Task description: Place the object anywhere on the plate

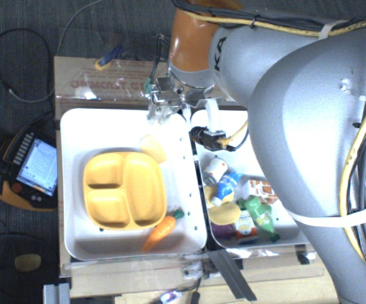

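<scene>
A yellow divided plate (125, 190) lies in the left bin (75, 233). A pale yellow rounded object (153, 148) rests against the plate's far right corner, partly over its rim. An orange carrot (159, 231) with a green top lies on the bin floor by the plate's near right corner. My gripper (163, 108) hangs over the far edge of the left bin, just above and beyond the pale yellow object. I see nothing held under it.
The right bin (284, 230) holds several items: a white cup (216, 168), a blue-and-white bottle (225, 185), a yellow lump (223, 214), a green bottle (259, 213). The grey arm covers most of that bin. A teach pendant (34, 166) lies left of the bench.
</scene>
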`<control>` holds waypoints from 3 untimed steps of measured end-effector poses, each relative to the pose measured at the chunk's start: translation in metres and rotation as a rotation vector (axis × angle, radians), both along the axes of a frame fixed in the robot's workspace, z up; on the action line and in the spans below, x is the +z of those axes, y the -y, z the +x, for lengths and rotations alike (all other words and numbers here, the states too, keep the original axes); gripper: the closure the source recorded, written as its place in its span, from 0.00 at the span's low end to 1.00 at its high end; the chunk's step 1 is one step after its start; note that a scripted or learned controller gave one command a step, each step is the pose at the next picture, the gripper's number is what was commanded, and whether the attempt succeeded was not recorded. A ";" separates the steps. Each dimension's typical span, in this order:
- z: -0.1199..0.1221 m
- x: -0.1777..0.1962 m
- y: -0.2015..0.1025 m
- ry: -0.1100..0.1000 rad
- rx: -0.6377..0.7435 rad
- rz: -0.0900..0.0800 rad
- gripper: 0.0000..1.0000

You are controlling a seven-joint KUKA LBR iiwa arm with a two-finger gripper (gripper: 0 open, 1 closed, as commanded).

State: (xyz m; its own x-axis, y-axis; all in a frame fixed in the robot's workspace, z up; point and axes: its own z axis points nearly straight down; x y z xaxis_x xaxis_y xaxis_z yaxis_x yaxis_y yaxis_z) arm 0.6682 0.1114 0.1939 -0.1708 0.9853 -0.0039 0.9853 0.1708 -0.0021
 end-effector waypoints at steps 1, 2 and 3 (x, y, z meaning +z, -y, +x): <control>0.000 0.008 0.044 0.000 -0.028 0.001 1.00; 0.000 0.008 0.044 0.000 -0.028 0.001 0.00; 0.000 0.016 0.044 -0.001 -0.028 0.000 1.00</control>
